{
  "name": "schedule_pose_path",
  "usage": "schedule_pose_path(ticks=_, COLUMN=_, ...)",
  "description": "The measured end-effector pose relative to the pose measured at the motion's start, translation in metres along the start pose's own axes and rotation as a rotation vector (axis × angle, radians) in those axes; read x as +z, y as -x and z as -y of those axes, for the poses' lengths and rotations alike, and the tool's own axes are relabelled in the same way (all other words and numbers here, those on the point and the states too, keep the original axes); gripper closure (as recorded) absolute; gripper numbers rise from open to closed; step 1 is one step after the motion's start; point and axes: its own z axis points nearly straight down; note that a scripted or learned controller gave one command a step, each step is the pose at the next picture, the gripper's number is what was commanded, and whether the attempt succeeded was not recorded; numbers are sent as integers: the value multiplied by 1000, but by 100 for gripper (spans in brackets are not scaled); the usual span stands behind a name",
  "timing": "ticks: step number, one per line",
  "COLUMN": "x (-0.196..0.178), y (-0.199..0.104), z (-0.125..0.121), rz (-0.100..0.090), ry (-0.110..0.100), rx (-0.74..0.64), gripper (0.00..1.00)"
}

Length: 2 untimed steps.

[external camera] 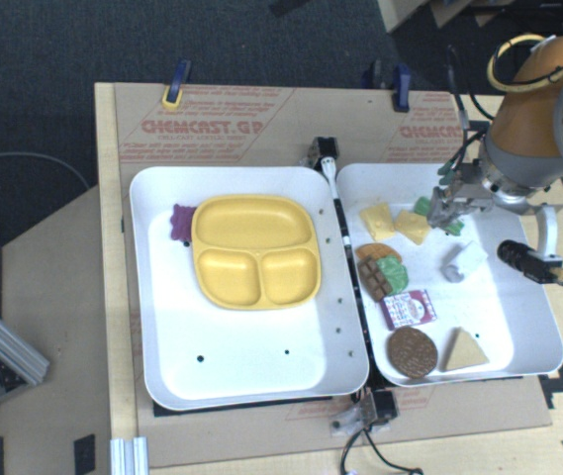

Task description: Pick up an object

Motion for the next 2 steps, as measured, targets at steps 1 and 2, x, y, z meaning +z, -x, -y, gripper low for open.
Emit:
schedule_pose_path(ticks=1, x=-46, y=-4, z=-8, rz=0, ry=0, rx=-1, gripper=100)
schedule_pose_path(ticks=2, x=-81, y=-4, z=-9, rz=0, ry=-1, rx=-1, gripper=100)
